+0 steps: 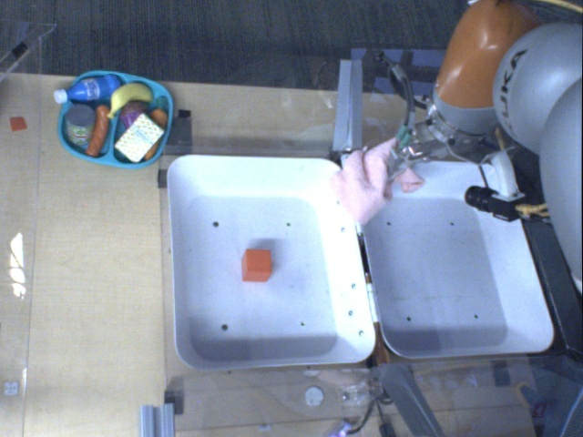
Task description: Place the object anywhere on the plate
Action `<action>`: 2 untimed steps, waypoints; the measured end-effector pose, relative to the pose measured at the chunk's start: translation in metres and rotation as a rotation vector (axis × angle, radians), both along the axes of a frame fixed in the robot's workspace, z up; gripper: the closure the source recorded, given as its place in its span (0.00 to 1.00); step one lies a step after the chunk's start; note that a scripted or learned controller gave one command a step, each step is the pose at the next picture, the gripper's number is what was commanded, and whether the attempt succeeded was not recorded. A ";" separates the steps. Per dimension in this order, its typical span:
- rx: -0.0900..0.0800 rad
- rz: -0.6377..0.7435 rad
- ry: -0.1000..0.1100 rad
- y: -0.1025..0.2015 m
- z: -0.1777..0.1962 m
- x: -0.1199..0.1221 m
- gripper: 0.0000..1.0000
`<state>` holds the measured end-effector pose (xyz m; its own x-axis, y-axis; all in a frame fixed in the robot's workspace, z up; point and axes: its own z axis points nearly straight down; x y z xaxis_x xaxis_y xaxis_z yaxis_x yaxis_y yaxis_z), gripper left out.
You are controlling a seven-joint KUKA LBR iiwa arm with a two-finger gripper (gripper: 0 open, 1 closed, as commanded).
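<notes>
An orange block (pixel 258 265) lies in the left bin (pixel 196 189). The gripper (pixel 401 164) holds a pink cloth (pixel 364 185) over the far edge between that and the right bin (pixel 510 326).

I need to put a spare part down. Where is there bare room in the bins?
Left bin: open floor all around the orange block. Right bin: bare across its front; crowded at the back, where the gripper holds a pink cloth.
</notes>
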<state>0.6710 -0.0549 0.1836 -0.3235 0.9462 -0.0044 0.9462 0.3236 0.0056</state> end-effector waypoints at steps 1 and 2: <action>0.001 0.006 -0.003 0.001 0.040 0.003 1.00; 0.000 0.409 0.001 0.045 0.031 -0.016 1.00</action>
